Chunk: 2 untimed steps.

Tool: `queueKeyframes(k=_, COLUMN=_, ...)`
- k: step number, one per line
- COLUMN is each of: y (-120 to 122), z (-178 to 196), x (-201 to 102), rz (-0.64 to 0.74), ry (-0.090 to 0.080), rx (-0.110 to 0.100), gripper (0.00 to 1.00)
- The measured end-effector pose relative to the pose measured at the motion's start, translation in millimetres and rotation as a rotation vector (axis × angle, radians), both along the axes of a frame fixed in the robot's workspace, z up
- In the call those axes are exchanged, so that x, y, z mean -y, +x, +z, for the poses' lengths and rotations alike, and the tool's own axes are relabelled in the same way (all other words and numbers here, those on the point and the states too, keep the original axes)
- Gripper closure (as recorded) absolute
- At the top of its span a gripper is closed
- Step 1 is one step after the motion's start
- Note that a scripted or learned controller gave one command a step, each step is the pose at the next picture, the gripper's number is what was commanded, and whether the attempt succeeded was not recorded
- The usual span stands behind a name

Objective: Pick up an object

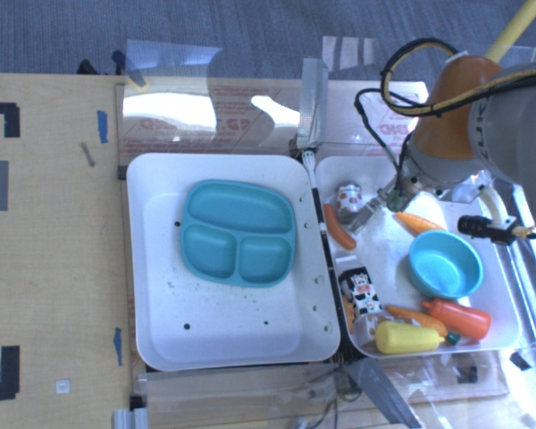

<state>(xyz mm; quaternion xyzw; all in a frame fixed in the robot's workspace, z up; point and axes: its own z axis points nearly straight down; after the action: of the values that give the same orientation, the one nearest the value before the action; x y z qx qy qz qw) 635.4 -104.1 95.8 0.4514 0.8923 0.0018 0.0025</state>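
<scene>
In the right white bin (505, 333), the gripper (364, 213), jaw state unclear, hovers seemingly just beside a small figurine (347, 195).

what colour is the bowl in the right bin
Light blue bowl, clear in the camera view.

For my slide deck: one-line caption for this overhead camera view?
Arm's gripper low in the right bin among toys and a blue bowl; a blue tray in the left bin.

My arm (509, 132) comes in from the right, its orange band (456, 105) turned toward the camera, wrist angled down and left. The gripper (368, 211) sits low; I can't make out its tip well.
</scene>
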Motion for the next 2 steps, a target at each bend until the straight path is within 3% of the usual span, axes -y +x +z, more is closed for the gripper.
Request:
queueKeyframes(k=1, y=-139, z=-6, x=15, rz=0.036, ry=-0.003, rx=0.004, gripper=0.0)
queueKeyframes(k=2, y=-113, z=-7, x=87, rz=0.062, ry=-0.005, rx=0.007, gripper=0.0)
